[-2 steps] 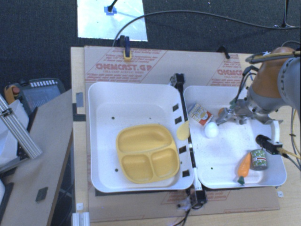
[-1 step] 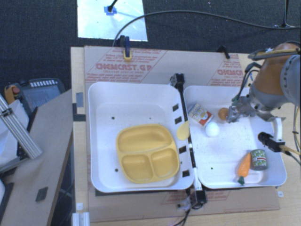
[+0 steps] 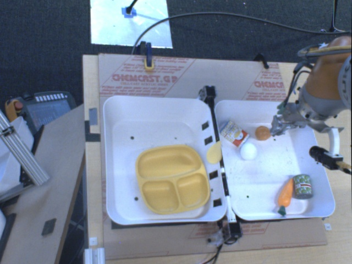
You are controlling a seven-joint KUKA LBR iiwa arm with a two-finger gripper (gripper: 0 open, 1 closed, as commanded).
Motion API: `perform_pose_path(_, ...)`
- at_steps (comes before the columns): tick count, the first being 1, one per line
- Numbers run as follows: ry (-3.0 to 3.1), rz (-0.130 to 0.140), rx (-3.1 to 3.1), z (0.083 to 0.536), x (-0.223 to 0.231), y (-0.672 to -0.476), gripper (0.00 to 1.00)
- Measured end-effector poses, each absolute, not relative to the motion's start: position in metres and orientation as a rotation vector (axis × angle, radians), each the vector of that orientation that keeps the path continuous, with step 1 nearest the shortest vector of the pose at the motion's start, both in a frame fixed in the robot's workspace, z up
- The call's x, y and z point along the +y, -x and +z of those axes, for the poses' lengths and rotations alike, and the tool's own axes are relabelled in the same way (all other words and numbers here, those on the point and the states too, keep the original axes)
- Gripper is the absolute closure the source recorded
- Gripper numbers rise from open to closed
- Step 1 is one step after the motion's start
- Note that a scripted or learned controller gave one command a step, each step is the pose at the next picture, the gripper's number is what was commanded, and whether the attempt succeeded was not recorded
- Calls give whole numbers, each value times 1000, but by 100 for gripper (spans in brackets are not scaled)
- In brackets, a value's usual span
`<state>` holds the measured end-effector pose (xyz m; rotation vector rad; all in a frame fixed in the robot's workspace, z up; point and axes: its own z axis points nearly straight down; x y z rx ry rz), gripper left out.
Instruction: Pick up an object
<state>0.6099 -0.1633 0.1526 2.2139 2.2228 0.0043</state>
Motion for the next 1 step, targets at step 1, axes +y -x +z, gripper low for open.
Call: perform_pose_path(1,-2214,6,2219,215,-169,-607,100)
